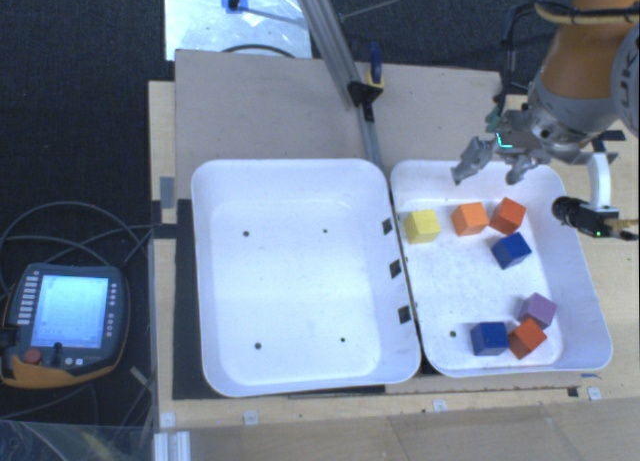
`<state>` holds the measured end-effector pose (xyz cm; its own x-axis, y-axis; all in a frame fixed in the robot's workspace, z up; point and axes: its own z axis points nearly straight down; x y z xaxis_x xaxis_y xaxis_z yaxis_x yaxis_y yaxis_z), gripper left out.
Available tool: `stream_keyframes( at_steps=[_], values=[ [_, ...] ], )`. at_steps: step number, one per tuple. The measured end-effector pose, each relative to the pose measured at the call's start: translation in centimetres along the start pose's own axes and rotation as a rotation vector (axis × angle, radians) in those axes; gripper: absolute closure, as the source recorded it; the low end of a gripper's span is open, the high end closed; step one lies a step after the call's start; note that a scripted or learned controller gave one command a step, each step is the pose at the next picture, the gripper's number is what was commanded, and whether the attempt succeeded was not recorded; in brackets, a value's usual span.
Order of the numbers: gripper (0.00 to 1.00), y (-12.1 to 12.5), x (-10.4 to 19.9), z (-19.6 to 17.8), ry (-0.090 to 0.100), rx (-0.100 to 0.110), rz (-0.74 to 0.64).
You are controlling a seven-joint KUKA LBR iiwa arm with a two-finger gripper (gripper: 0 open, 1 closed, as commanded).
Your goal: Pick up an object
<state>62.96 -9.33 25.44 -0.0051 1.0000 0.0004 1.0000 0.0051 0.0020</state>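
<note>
The right bin [575,279] holds several small blocks. A yellow block [421,225], an orange block [469,218], a red-orange block [508,215] and a blue block [511,249] lie across its far half. A purple block [538,308], another blue block [489,337] and another red-orange block [527,337] cluster near its front right corner. My gripper [496,166] hovers over the bin's far edge, above and just behind the orange block, open, with nothing between its fingers.
The left bin [290,269] sits beside the right one. A teach pendant [62,324] lies off the bench at the left. A slanted metal pole [330,39] with a clamp rises behind the bins. A black fitting [575,212] juts over the right bin's right rim.
</note>
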Motion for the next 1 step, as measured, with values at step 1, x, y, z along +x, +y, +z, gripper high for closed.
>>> stream_keyframes(
  at_steps=[1],
  values=[
    [0.0, 0.24, -0.08, 6.22, -0.001, 0.005, 0.003]
  ],
)
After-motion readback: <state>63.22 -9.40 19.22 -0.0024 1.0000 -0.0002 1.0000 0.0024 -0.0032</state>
